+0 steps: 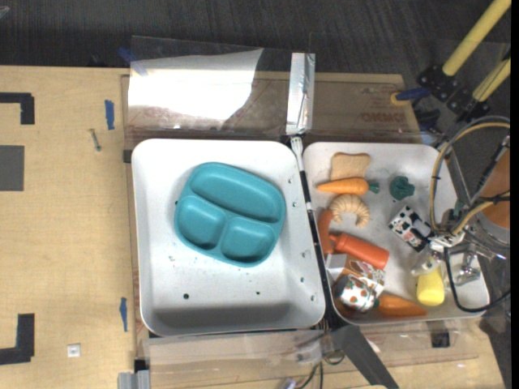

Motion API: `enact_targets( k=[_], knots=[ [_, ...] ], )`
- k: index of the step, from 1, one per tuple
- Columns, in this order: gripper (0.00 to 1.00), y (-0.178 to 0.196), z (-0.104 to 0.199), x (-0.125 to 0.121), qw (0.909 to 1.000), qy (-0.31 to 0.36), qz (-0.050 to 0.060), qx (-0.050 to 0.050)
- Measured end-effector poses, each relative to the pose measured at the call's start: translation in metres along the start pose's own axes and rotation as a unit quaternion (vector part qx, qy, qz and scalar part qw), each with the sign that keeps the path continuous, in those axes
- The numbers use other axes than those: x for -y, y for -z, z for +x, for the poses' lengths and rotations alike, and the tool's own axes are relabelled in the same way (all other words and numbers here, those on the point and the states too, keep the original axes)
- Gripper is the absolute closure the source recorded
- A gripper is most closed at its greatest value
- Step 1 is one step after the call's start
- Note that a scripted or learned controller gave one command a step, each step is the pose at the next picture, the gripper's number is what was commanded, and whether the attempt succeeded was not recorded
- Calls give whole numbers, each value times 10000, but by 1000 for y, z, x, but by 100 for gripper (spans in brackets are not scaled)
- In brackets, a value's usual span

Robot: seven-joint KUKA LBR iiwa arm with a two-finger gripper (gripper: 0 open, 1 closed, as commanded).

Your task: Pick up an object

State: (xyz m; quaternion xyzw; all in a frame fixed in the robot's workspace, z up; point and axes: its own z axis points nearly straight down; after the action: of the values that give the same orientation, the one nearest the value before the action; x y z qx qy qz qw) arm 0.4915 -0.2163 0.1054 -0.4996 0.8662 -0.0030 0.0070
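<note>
The pincer (454, 259) sits low at the right bin's (422, 154) right edge, just beside the yellow toy (431, 286) — whether spread or pressed together cannot be told. A sound grasp needs centring over one item, clear of neighbours. The left bin (154, 241) holds a teal tray (230, 212); the worktop (57, 217) is plywood — dark floor beyond.

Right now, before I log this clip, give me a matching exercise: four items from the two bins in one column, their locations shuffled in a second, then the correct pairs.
Items:
1. teal divided plate
2. bread slice
3. yellow toy
4. croissant

Locations:
A. right bin, far corner nearest the left bin
B. right bin, near end on the arm's side
C. left bin, middle
D. right bin, just nearer the camera than the upper carrot

Pairs: 1-C, 2-A, 3-B, 4-D
</note>
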Motion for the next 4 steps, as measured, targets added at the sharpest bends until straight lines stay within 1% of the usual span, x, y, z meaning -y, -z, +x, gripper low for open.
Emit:
enact_targets(
  k=[1,2,3,4],
  knots=[
    [100,144,-56,57,9974,724,1,-14],
    [100,127,-140,102,9932,1167,-51,-1],
    [100,187,-74,144,9825,1865,-15,-12],
    [100,102,-67,126,9540,2999,-75,2]
  ],
)
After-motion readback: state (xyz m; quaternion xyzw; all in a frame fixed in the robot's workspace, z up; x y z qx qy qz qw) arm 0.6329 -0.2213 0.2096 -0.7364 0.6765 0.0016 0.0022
